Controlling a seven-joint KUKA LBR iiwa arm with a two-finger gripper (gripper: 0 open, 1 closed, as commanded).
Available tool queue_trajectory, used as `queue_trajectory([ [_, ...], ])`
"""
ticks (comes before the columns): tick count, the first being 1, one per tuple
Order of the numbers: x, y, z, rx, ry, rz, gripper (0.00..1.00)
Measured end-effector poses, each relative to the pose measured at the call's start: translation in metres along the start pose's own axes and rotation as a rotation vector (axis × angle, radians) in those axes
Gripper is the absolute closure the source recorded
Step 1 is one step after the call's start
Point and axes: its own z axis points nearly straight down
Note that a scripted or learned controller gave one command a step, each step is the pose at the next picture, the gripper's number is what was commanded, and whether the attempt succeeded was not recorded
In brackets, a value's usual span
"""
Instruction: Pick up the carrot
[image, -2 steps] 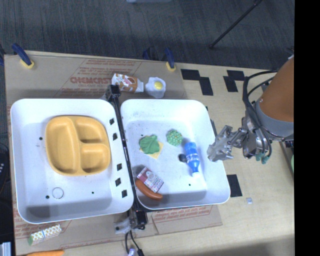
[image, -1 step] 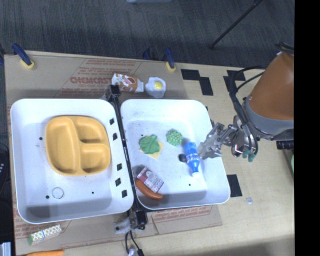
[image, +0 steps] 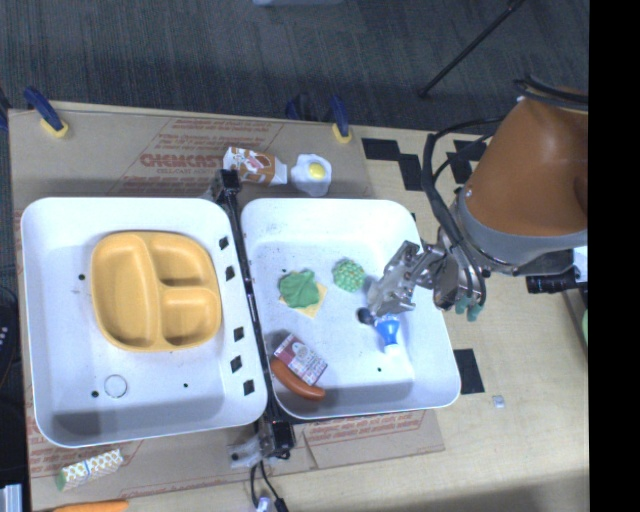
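An orange-red, elongated piece that looks like the carrot (image: 298, 383) lies at the front of the right bin (image: 430, 365), against its near wall and partly under a red-and-white packet (image: 300, 359). My gripper (image: 380, 303) hangs over the right half of that bin, up and to the right of the carrot and apart from it. It sits just above a blue-and-white item (image: 389, 334). Nothing orange shows at the gripper.
A green leafy piece (image: 298, 289) and a green knobbly ball (image: 347, 274) lie in the middle of the right bin. The left bin (image: 50, 330) holds a yellow divided plate (image: 156, 289). Small items (image: 312, 172) sit behind the bins, and another orange object (image: 90, 506) lies at the bench's front left.
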Motion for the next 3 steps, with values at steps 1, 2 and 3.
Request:
queue_trajectory([
  [1, -0.028, -0.072, -0.088, 0.002, 0.000, -0.030, 1.00],
  [2, -0.026, -0.072, 0.055, 0.000, 0.008, -0.035, 1.00],
  [3, -0.014, -0.038, 0.027, 0.000, 0.003, -0.031, 1.00],
])
